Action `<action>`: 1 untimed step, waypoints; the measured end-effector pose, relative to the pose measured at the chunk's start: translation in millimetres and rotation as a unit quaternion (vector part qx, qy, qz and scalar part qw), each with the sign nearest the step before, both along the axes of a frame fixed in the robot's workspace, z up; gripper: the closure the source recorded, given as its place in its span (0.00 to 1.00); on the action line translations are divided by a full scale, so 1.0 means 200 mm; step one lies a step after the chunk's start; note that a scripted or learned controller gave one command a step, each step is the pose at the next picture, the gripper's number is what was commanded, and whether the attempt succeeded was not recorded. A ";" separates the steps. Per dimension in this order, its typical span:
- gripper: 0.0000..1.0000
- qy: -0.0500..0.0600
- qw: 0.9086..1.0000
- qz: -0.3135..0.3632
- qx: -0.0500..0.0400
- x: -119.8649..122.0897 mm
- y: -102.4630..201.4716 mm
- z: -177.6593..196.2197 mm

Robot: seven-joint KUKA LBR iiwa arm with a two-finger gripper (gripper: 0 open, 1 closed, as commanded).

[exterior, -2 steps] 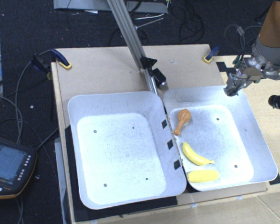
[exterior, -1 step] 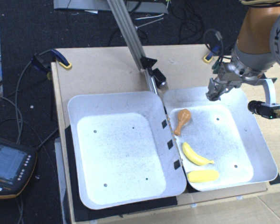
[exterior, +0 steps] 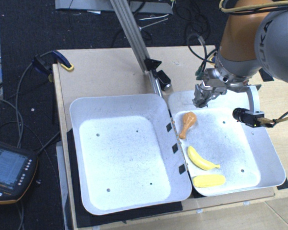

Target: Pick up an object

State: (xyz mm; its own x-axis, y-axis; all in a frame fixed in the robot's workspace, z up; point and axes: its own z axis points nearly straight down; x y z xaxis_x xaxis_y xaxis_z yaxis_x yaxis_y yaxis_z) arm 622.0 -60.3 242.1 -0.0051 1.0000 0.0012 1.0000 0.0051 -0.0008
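1. Overhead, my tool [exterior: 202, 99] hangs above the far edge of the right bin [exterior: 266, 170], just beyond the objects lying in it.
2. Whether the tool is wide or narrow I cannot tell; it is a dark, blurred mass from this slant, and I see nothing between its tips.
3. My arm [exterior: 249, 31] comes in from the right, its orange band above the grey wrist.
4. A toy chicken drumstick [exterior: 186, 123], orange-brown, lies near the bin's left wall, nearest to my tool yet apart from it.
5. A banana [exterior: 201, 159] lies nearer the camera than the drumstick, curved, also close to the left wall.
6. A flat yellow piece [exterior: 209, 180] rests just beside the banana, at the bin's near edge; I cannot name it more exactly.
7. The left bin [exterior: 119, 153] sits alongside, its edge overlapping the right bin's.
8. Both bins stand on the pale wooden counter [exterior: 106, 73].
9. A handheld control pendant [exterior: 7, 170] lies on the dark floor to the left, with cables around it.
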 end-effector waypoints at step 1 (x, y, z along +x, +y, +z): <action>1.00 -0.001 1.000 0.000 0.000 0.02 0.25 0.04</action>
